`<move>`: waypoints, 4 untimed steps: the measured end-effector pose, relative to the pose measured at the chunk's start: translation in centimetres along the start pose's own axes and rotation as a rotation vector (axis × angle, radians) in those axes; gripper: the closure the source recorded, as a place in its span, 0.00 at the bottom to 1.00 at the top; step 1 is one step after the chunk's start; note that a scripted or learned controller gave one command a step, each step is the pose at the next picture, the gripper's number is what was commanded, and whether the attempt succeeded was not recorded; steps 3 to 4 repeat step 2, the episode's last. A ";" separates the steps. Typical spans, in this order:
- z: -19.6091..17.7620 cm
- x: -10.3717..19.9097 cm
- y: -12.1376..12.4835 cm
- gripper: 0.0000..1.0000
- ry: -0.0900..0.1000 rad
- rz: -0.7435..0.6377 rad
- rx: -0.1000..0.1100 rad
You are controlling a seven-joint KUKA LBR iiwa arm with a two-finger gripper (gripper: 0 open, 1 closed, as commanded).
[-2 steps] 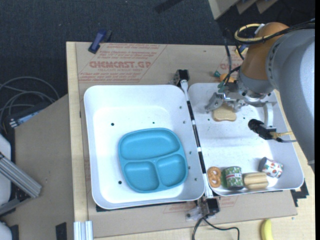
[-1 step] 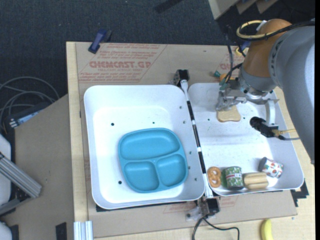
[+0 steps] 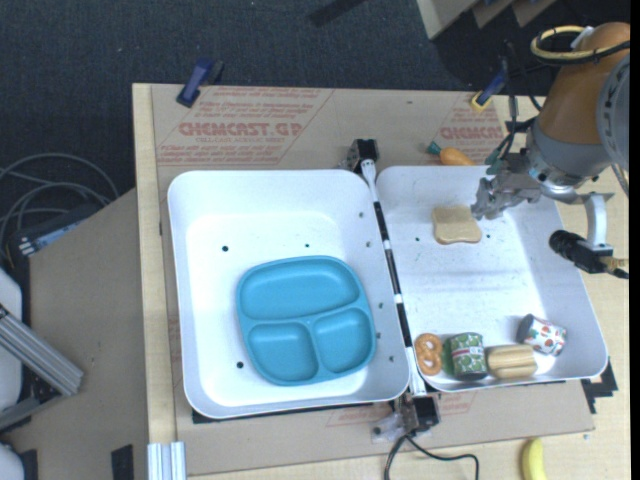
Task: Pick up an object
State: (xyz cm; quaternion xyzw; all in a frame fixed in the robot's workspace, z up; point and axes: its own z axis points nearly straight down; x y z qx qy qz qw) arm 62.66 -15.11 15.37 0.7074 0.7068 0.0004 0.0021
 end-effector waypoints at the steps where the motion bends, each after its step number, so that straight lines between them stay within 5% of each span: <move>1: 1.6 2.2 -2.4 1.00 0.003 -0.002 0.006; 2: 1.5 2.2 -2.4 0.00 0.003 -0.001 0.005; 4: 1.5 2.2 -2.4 0.00 0.003 -0.001 0.005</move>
